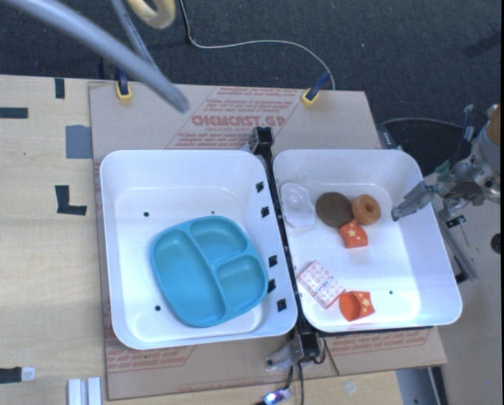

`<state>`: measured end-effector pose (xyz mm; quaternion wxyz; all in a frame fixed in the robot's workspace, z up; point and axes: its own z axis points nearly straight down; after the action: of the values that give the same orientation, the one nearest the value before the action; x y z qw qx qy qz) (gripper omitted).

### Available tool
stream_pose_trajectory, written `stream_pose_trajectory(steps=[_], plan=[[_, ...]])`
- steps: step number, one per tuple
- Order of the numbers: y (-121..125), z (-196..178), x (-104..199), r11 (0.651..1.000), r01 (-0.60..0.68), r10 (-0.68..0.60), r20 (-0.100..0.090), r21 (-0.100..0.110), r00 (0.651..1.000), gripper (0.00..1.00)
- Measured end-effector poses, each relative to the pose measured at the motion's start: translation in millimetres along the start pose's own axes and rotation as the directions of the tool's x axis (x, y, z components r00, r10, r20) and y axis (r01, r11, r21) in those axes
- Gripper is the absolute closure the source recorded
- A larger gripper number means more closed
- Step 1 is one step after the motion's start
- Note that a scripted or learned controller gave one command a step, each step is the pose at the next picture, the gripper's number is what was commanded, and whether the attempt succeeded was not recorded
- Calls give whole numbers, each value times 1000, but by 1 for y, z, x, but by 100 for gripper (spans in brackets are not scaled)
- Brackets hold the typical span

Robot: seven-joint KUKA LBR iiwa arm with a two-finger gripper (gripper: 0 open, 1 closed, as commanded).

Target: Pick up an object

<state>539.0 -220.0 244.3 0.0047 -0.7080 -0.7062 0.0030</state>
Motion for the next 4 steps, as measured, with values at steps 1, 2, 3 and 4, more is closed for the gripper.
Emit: stream_pose_trajectory(steps=[1, 2, 3, 4], plan=[[2, -5, 1, 1000, 4, -4, 3, -9, 1000, 0], [9, 57, 4, 1000, 4, -4, 1, -3, 1000, 0], [11, 116, 14, 1000, 4, -4, 0, -3, 1000, 0], [13, 161, 15, 1000, 5, -5, 3, -11, 1000, 0]])
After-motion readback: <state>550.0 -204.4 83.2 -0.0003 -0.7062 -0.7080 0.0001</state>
